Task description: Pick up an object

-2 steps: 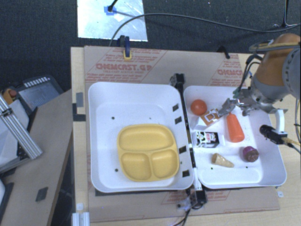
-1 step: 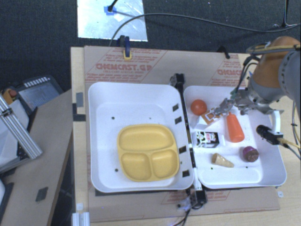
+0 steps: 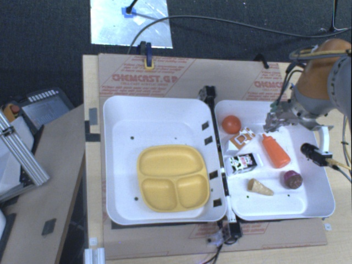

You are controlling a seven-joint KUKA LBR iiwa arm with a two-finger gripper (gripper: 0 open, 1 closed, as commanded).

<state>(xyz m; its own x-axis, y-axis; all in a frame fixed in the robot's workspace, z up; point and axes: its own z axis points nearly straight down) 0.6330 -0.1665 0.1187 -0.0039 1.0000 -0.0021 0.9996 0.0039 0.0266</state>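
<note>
Hovering hand (image 3: 273, 121) sits just above the orange bottle (image 3: 275, 151).

Bench (image 3: 91, 147) bears a printed, seemingly cardboard sheet (image 3: 165, 76) under two bins (image 3: 118, 111)

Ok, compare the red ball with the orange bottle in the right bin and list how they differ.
The red ball is round, while the orange bottle is long and tapered. The ball is red and the bottle is a lighter orange. The ball is the smaller of the two. The ball lies near the bin's left back corner, and the bottle lies further right, just below the gripper. Both rest in the right bin.
</note>
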